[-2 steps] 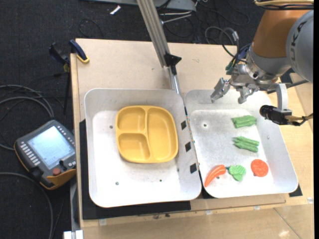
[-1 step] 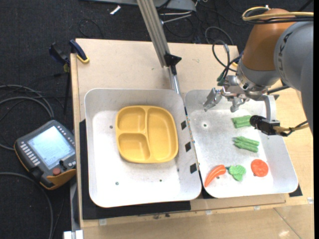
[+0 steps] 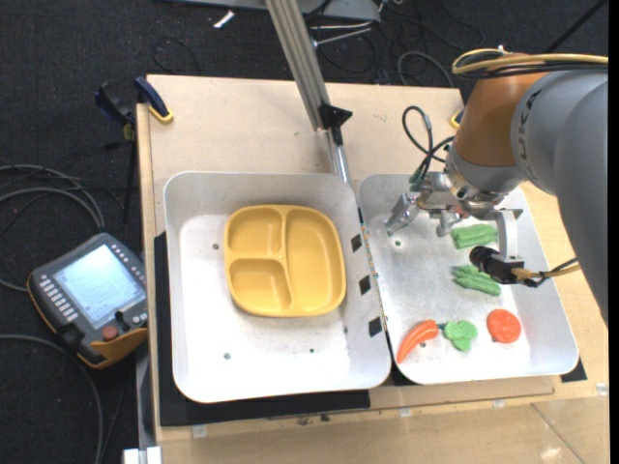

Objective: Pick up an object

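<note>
Tan bench [image 3: 242, 124] on dark flooring, bearing two white bins side by side.

Left bin [image 3: 193, 356] holds a yellow divided tray [image 3: 286, 259]; right bin [image 3: 551, 346] holds toy food: a carrot [image 3: 416, 337], a green piece [image 3: 461, 333] beside it, a red tomato [image 3: 503, 326], a green pod [image 3: 476, 277] and a pale green piece [image 3: 474, 234]. The gripper [image 3: 447, 213] hangs over the right bin's upper part, just above the pale green piece; whether it is released or clenched cannot be told.
</note>
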